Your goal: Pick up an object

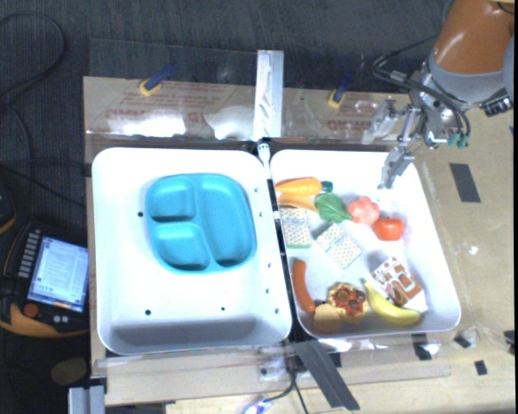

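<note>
Two white bins side by side. Left bin (121,317): blue divided tray (200,221) at centre, bare floor all around it, widest toward the near wall. Right bin (436,257): crowded with toy food, carrot (298,190), tomato (389,228), banana (390,309), sausage (301,285) packed close. Open floor only at far right corner, below gripper (395,164). Narrow gaps elsewhere. Shared middle wall between bins.

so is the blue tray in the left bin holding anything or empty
Empty. The blue tray lies flat in the left bin, and all three of its compartments show bare blue. The toy food is all in the right bin.
</note>
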Motion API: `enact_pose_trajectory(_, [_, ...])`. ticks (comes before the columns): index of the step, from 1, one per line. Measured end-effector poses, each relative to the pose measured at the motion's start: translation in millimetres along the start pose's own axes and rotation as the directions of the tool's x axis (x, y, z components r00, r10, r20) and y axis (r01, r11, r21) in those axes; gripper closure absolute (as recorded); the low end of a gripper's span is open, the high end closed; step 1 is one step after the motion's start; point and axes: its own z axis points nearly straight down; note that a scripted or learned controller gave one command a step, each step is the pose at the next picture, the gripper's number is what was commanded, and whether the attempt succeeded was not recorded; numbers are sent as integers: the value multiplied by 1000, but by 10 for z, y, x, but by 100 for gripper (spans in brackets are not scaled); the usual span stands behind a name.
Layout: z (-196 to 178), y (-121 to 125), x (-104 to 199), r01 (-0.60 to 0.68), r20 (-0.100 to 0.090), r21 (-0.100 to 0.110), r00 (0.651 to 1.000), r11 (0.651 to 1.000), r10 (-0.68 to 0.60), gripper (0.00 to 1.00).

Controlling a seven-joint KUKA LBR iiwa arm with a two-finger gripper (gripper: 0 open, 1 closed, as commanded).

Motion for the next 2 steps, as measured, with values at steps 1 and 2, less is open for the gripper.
enact_pose_trajectory(1, [182,-493,111,-52,0,0,999,999,52,0])
enact_pose_trajectory(2, [1618,-480,365,80,0,4,997,997,-80,0])
